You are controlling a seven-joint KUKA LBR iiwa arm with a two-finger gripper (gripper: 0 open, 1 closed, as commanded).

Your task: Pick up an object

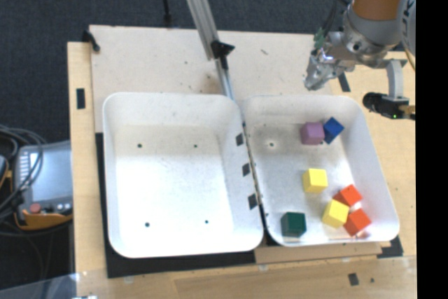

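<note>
Hand [318,77] hovers over table's [154,59] far right edge, grip state can't tell, nothing seen in it; purple cube [312,133] sits w/ other cubes in right bin [374,164].

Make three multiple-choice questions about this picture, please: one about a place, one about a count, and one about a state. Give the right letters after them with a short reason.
1. Where do the blocks lie?
A. In the left bin
B. In the right bin
C. On the bench outside the bins

2. How many yellow blocks are there?
A. One
B. Two
C. Four

3. How does the gripper stand to the blocks?
A. It is above the far rim of the right bin, touching no block
B. It presses on the green block
C. It lies in the left bin

Answers:
1 B: all blocks sit inside the right bin.
2 B: one yellow block lies mid-bin, another yellow block between the orange ones.
3 A: the gripper is past the bin's far edge, apart from the purple block.
</note>
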